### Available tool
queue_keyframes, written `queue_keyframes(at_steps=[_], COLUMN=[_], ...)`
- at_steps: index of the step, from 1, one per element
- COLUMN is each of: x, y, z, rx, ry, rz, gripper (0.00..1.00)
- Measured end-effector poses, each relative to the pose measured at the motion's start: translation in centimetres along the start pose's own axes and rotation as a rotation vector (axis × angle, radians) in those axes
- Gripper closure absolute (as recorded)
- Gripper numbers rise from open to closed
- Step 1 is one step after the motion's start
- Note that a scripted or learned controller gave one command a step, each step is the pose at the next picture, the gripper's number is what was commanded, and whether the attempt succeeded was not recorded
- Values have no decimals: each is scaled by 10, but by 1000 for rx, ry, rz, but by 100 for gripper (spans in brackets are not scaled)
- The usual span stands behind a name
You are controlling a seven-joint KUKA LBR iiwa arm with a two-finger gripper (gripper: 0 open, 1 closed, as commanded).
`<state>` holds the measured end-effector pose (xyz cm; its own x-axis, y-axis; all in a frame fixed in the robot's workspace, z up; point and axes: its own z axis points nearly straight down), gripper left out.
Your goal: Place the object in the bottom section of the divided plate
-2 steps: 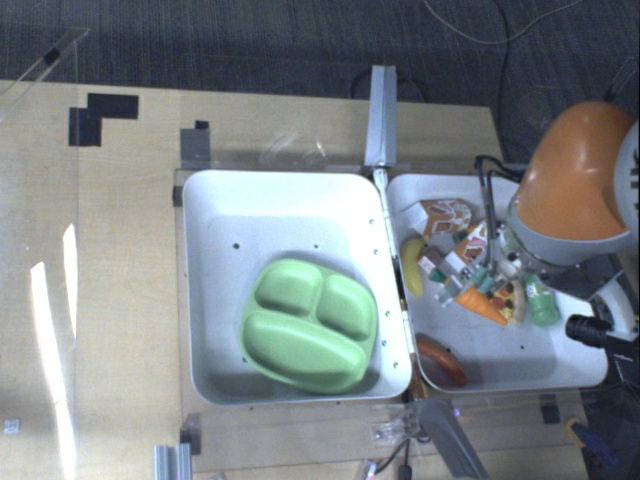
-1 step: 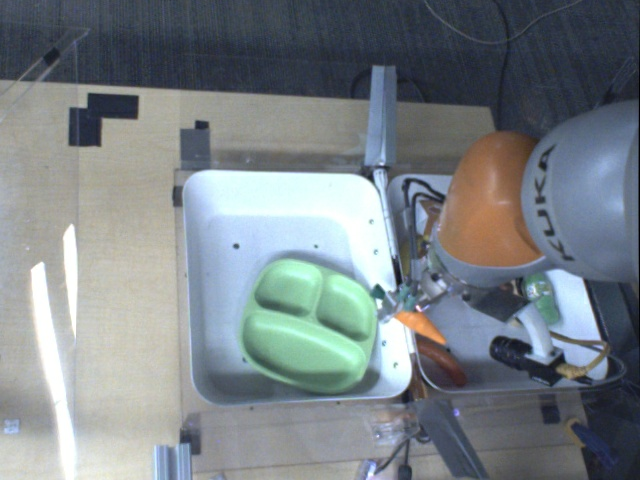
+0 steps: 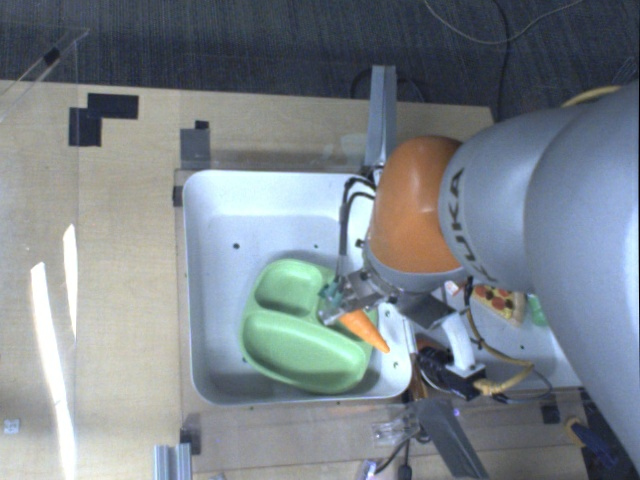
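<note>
Carrot (image 3: 366, 329) sits by gripper (image 3: 338, 302) at right rim of green divided plate (image 3: 300, 328); can't tell if it's held, so it may slip off outside bottom section.

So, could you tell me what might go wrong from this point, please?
The carrot sits at the right rim of the green divided plate, beside the gripper. It lies half off the plate's edge, so it could roll or slide into the white bin rather than settle in the lower section. The arm's wrist hides the plate's right side, so a bad release may go unseen. The gripper is also close to the plate and might nudge it.
</note>
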<state>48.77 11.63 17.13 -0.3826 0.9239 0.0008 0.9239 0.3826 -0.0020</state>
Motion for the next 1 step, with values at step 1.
queue_keyframes(at_steps=[1], x=[0], y=[0], z=[0], rx=[0], ry=[0], rz=[0], gripper=[0])
